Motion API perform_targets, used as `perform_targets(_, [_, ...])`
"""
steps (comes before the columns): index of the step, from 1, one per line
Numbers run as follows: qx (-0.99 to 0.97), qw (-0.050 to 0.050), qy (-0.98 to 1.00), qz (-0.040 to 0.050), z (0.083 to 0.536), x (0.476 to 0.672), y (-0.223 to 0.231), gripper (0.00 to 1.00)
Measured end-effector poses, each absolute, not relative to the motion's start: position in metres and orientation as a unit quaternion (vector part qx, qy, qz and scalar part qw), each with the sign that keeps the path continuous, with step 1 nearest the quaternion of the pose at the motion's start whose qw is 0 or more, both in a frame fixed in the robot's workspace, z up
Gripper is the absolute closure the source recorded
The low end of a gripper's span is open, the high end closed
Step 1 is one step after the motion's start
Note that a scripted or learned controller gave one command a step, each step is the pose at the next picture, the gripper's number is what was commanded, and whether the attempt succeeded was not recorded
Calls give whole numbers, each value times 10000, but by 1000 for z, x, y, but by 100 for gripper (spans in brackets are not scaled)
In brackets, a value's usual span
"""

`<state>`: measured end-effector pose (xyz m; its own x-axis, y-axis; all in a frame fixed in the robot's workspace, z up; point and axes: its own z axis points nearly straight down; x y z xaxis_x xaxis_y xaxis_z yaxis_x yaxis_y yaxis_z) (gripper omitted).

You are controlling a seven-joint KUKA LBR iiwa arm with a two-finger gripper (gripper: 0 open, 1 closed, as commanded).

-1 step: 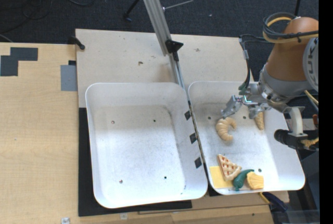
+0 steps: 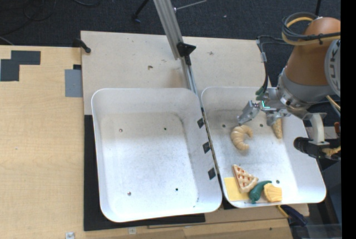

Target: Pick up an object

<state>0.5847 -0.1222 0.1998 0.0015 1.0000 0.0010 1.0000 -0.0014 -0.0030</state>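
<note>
My gripper hangs over the back of the right bin, its two fingers spread open with nothing between them. A tan croissant lies just below the left finger, close to it but outside the gap. A small tan stick-shaped piece sits right under the right finger; whether they touch is unclear. At the bin's front lie a waffle-patterned wedge, a flat yellow piece, a green item and a yellow lump.
The left bin stands beside the right one, split from it by a rim with black clips. A slanted metal rail rises behind the bins. The arm's orange band is at the right.
</note>
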Motion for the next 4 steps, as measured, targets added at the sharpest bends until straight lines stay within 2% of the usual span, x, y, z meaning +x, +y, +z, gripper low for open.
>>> perform_targets(2, [-7081, 36, -7061, 24, 110, 589, -118, 0])
perform_targets(3, [-7089, 7, -7053, 7, 92, 590, -117, 0])
perform_targets(4, [-7110, 12, -7032, 6, 102, 589, -119, 100])
